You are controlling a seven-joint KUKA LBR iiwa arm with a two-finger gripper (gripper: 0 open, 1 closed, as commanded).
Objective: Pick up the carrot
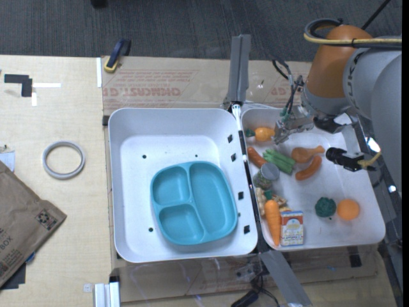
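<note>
Carrot [272,220] at lower left of the right bin [365,234], tip downward, touching a small carton [292,228]. Likely light, rigid, smooth plastic; best pinched across the thick upper middle. Gripper [285,128] at upper part of that bin, well apart; open or clenched, cannot tell.

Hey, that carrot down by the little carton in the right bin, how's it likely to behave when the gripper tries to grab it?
The carrot looks like a smooth, tapered toy, so probably stiff and light, though it may slip toward its thin end. Its round body could roll if nudged. It lies between the bin wall and the carton, apparently touching both, leaving the gripper little finger room.
</note>
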